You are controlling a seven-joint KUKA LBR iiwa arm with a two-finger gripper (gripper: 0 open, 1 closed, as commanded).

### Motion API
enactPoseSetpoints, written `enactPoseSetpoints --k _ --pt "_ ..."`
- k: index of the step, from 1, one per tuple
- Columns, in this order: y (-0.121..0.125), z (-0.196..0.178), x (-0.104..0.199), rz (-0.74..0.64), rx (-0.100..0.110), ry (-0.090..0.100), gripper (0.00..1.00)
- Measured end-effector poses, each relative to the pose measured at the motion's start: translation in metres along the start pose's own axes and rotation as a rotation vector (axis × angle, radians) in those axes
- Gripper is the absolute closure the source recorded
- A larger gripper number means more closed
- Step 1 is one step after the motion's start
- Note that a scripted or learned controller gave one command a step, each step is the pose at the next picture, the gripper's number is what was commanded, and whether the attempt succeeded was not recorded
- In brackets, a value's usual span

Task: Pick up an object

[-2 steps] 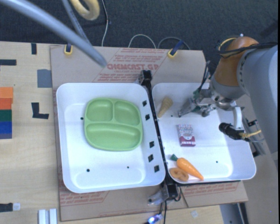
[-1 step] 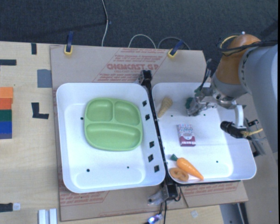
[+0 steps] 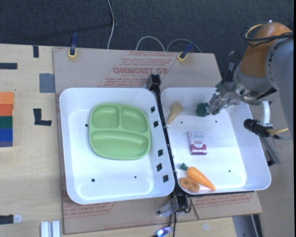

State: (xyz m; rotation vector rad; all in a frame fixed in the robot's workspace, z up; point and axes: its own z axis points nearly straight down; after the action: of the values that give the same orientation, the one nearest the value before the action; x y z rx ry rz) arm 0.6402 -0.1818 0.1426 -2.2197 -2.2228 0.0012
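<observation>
Nearest, front of right bin: a toy carrot (image 3: 201, 177) is seen lying flat near the front-left corner, its long axis running diagonally, green stub toward the divider and tip toward the front right; a small orange slice-like piece (image 3: 189, 184) lies touching or just beside it.
Handling, carrot: judged light, stiff and smooth; a hold across its thicker middle would likely be safest, since the taper may slip.
Middle of right bin: a small red-and-white carton (image 3: 197, 142) lies flat, long axis running near to far; judged light and rigid, best taken across its short sides.
Left bin: a green divided plate (image 3: 120, 131) is laid in the white bin (image 3: 74, 181); broad and flat, judged awkward to pinch.
Far part of right bin: a cream cone-shaped piece (image 3: 174, 112) lies near the divider, narrow end toward the front.
Dark green object (image 3: 202, 109): small, resting just beside the fingertips; its shape is too small to be told.
Gripper (image 3: 213, 107): lowered at the far side of the right bin (image 3: 254, 181); whether it is apart or together cannot be told, and no grasp can be confirmed.
</observation>
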Motion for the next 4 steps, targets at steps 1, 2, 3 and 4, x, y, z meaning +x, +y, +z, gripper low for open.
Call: enactPoseSetpoints --k 1,2,3,4 --pt "-0.003 -0.06 0.004 -0.001 -0.002 0.0 1.0" --pt "-0.002 -0.087 0.004 -0.001 0.001 0.0 1.0" --pt "-0.011 -0.075 0.065 -0.005 0.005 0.003 1.0" --pt "-0.018 -0.064 0.124 -0.005 0.007 0.003 1.0"
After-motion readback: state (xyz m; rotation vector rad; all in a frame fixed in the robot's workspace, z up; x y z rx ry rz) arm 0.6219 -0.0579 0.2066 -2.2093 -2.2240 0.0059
